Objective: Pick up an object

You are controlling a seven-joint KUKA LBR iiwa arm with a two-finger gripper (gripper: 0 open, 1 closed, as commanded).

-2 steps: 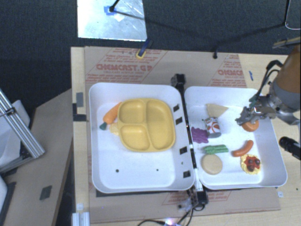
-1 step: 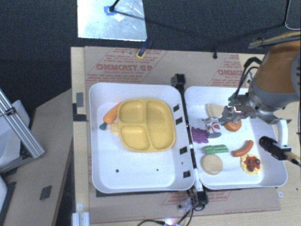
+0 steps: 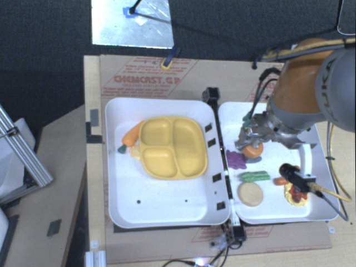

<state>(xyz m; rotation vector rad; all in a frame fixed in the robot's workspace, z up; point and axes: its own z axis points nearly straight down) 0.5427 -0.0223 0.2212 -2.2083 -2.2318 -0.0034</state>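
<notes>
In the right bin [image 3: 278,218], nearest the front rim, a beige disc [image 3: 251,194] lies with a yellow and red piece [image 3: 295,197] off to its right. Just behind the disc is a green pod [image 3: 255,176], then a purple cluster [image 3: 236,159] by the bin's left wall. The orange ball [image 3: 256,152] sits just beside the cluster, and the claw [image 3: 248,143] hangs right over it, touching or nearly so; I cannot tell whether it is wide or narrow. In the left bin [image 3: 128,207], a yellow divided plate [image 3: 169,147] lies with a carrot [image 3: 132,133] at its far left edge.
</notes>
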